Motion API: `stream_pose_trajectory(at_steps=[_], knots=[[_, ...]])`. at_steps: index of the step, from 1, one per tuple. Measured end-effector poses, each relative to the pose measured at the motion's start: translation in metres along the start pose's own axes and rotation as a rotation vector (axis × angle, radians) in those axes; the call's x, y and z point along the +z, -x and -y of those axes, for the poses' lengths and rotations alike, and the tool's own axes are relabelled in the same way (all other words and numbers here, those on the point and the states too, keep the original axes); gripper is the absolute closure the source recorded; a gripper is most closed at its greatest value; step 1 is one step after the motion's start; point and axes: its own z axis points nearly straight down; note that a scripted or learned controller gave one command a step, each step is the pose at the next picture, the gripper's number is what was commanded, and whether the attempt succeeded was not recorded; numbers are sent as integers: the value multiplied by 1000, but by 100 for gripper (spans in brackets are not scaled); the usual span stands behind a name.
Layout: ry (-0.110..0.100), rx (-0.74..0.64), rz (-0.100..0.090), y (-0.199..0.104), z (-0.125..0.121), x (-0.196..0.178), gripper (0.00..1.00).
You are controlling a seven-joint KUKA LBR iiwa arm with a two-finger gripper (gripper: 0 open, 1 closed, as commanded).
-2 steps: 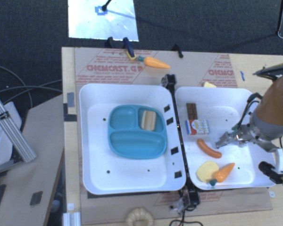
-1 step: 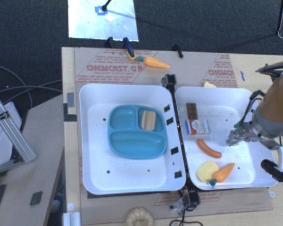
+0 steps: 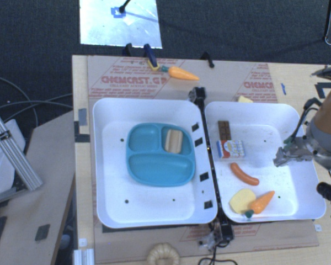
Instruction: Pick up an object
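- Hovering at the right bin's (image 3: 298, 115) far edge, the gripper (image 3: 282, 158) holds nothing; finger state: cannot tell
- Next, I judge: descend onto the sausage (image 3: 244, 174)

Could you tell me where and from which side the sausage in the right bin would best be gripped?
Probably at the middle of the sausage, coming straight down from above. It lies flat on the floor of the right bin, slanting from upper left to lower right, so the jaws would close across its narrow width. The milk carton and yellow piece lie apart from its middle, leaving room.
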Motion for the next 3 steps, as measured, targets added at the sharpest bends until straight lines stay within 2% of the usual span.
stream_pose_trajectory(at_steps=[1,2,3], knots=[[4,-5,1,-4,-6,-63,100],[-1,-4,0,-4,-8,-84,100],[-1,-11,-3,-58,-18,-93,100]])
